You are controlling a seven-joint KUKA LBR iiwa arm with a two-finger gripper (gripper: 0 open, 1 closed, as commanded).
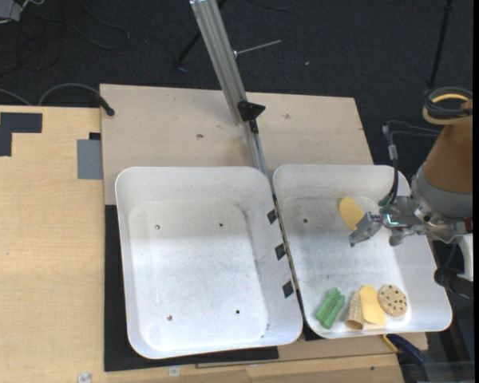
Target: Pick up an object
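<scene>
Item: yellow chip-shaped piece [350, 211], lying in the right bin [327, 183], just left of the gripper [367, 230]. Probably light, thin, rigid and slick; best pinched across its narrow edges. Whether the pincer was released or clenched could not be told.

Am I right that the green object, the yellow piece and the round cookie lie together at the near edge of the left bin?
Not quite: in the camera view the green object, yellow piece and round cookie lie together at the near edge of the right bin.
</scene>
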